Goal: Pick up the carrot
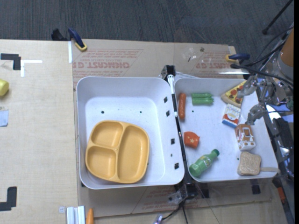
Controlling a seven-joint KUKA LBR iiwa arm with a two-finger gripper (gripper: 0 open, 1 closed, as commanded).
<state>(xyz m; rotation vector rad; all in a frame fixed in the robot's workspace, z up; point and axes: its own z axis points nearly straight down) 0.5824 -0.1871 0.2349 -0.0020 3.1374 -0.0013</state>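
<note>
Carrot is lying along the left wall of the right bin, well away from the hand, probably awaiting a reach. The hand is hovering over the bin's right side; whether it is released or clenched, I cannot tell.

Open floor lies right of the carrot; the bin wall crowds its left, seemingly touching it
</note>
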